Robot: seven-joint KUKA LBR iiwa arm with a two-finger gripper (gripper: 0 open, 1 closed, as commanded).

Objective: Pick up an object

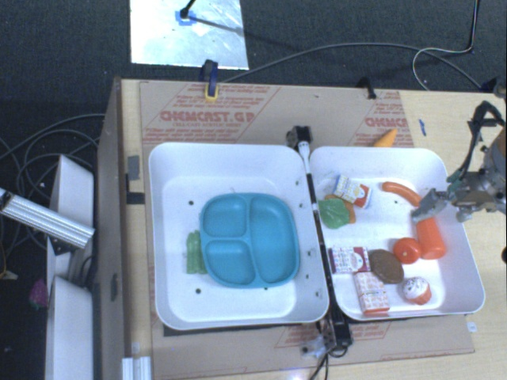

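Right bin (pixel 451 172): white-red ball (pixel 416 290) at near edge, brown potato (pixel 386 266) beside it, tomato (pixel 407 250) & orange cylinder (pixel 429 237) behind. Tool (pixel 428 204) just above cylinder; grip state can't tell. Farther: orange sausage (pixel 399 190).

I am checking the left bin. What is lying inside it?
The left bin holds a blue divided plate and a green object beside it. Whatever lies under the plate is covered.

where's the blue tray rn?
The blue tray lies in the middle of the left bin, with a green piece touching its left edge.
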